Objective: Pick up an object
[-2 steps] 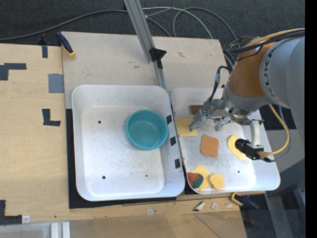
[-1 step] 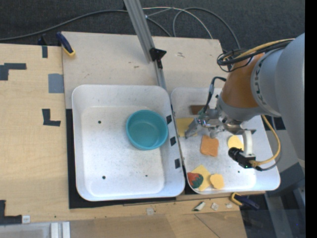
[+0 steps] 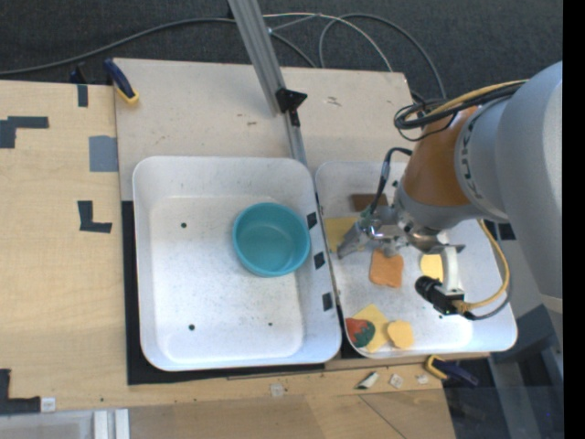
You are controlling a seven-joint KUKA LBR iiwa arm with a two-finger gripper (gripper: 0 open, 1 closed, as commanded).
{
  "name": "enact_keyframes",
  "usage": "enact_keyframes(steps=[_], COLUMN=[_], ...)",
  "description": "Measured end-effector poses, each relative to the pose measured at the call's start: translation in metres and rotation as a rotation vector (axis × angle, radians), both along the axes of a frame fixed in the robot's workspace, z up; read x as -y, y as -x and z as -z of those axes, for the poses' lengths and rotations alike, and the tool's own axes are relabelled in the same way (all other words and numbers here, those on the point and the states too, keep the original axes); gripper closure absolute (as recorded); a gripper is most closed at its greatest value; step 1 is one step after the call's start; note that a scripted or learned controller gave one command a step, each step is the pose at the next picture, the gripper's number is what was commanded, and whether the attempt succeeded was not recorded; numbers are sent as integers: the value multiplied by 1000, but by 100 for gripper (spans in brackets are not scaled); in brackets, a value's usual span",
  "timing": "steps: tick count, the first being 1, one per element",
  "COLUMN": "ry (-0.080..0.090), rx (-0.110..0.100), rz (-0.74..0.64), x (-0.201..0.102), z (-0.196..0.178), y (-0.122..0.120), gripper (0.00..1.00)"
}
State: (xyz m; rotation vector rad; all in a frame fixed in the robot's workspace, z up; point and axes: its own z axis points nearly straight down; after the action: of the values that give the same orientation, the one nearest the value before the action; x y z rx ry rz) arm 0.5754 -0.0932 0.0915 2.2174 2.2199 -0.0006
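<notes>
My gripper [image 3: 363,236] hangs over the left part of the right bin [image 3: 489,337], under the orange band of the arm. An orange block [image 3: 386,271] lies just below and right of it, apart from it as far as I can see. A flat yellow piece [image 3: 336,228] lies at the gripper's left side, partly covered by it. A small brown item [image 3: 363,200] sits behind the gripper. Near the bin's front lie a red, green and yellow toy [image 3: 364,327] and a yellow round piece [image 3: 399,334]. Another yellow piece [image 3: 431,265] rests by the wrist.
The left bin [image 3: 164,190] holds a teal bowl [image 3: 271,238] near its right wall. A grey pole [image 3: 260,44] slants down to the bins' back edge. Cables [image 3: 366,26] run behind the bench. A blue and yellow clamp [image 3: 121,80] sits at the bench's back left.
</notes>
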Motion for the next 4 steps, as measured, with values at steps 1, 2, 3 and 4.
enact_keyframes(steps=[1, 2, 3, 4], ry=[-1, -2, -2, -3], rx=[2, 1, 3, -3], rz=[-1, 1, 0, 0], x=[-1, 7, 10, 10], z=[-11, -70, -133, -138], y=[-1, 1, -4, -4], gripper=[100, 100, 100, 100])
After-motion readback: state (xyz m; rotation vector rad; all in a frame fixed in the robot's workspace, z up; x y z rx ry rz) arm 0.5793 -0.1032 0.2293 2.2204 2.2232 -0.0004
